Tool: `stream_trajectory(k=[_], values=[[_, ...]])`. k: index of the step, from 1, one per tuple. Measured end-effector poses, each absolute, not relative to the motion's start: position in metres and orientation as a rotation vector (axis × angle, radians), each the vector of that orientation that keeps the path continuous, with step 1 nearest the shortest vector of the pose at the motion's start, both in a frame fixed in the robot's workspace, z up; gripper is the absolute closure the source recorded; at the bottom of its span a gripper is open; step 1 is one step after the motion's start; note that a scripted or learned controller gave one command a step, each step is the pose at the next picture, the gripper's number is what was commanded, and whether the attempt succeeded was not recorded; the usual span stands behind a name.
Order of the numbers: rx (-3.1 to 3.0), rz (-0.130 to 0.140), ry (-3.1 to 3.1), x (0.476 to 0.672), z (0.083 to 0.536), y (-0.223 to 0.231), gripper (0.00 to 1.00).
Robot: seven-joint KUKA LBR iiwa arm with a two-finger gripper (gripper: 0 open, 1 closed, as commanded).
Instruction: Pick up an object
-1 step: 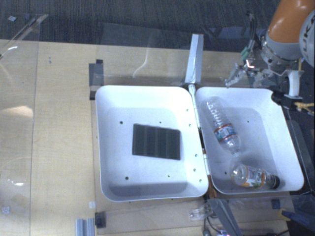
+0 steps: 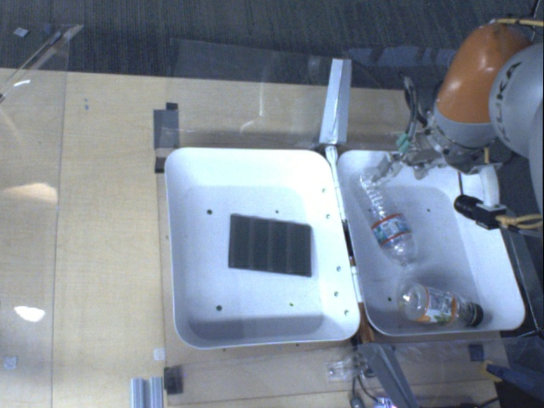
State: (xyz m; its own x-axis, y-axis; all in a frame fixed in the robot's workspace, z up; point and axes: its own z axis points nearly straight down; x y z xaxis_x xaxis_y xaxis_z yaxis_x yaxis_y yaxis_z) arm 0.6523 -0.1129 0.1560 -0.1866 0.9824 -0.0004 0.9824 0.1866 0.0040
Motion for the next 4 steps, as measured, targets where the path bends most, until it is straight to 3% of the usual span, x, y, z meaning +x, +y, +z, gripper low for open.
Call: stream_trajectory(k=[1, 2, 3, 4], values=[[1.817, 0.022, 2.534, 0.630, 0.097, -0.118, 0.00], [1.748, 0.022, 2.575, 0.598, 0.098, -0.092, 0.00], [1.695, 0.006, 2.635, 0.660, 0.092, -0.092, 0.00], [1.687, 0.016, 2.628, 0.663, 0.104, -0.091, 1.00]])
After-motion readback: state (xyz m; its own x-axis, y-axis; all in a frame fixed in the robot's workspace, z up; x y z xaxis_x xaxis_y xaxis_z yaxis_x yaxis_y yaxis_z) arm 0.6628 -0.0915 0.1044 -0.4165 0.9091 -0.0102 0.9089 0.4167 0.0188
